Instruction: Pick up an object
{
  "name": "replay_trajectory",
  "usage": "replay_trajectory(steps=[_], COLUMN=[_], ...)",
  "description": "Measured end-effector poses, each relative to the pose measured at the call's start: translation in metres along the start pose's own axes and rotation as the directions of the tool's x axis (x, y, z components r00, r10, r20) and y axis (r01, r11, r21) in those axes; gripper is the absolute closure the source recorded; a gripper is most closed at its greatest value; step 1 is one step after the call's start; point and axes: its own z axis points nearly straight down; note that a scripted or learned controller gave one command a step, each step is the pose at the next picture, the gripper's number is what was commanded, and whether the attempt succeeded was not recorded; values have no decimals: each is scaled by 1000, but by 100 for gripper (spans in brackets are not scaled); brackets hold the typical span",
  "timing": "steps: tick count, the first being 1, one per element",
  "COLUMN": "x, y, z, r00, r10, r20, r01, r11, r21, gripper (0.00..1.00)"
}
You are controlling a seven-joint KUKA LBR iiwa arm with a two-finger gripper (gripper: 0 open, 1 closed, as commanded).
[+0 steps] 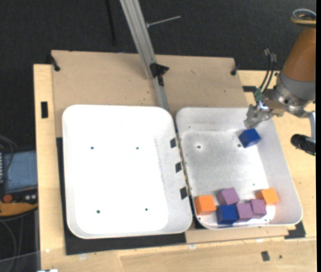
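Note:
My gripper [255,118] hangs over the far right part of the right bin [217,152], coming down from the orange-banded arm. A tilted blue cube [249,137] lies right at the gripper's lower end, touching or nearly touching it; whether it is gripped is unclear. Along the bin's near edge sits a cluster of cubes: an orange one [205,203], a purple one [228,196], a dark blue one [227,213], two more purple ones [244,211] [258,207] and another orange one [270,195].
The left bin [121,169] lies beside the right one, joined to it by black clips [178,167]. A slanted metal pole [140,33] rises behind the bins. Cables and a pendant [13,180] lie off the bench's left side.

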Motion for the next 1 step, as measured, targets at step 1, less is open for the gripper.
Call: replay_trajectory(steps=[1], x=[48], y=[-18], z=[5], r00=[1000], r10=[-4], r20=[-2], r01=[4], r11=[1000], r21=[-1], gripper=[100])
